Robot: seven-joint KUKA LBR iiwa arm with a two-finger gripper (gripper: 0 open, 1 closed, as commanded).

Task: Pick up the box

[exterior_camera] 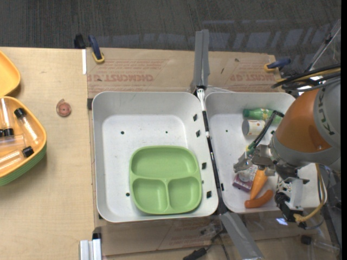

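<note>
Camera view, looking down at a slant, has the grey and orange arm (306, 129) reaching in from the right over the right bin (227, 145). Its gripper (250, 163) sits low among the clutter there; whether it is wide or narrow, I cannot tell. A small purple-edged box (242, 184) lies just below the gripper, touching an orange carrot (258, 188). A green bottle (259, 113) lies toward the bin's far side. In the left bin (108, 145) rests a green divided plate (166, 179). A yellow tray (19, 137) sits on the tabletop (49, 199) at left.
</note>
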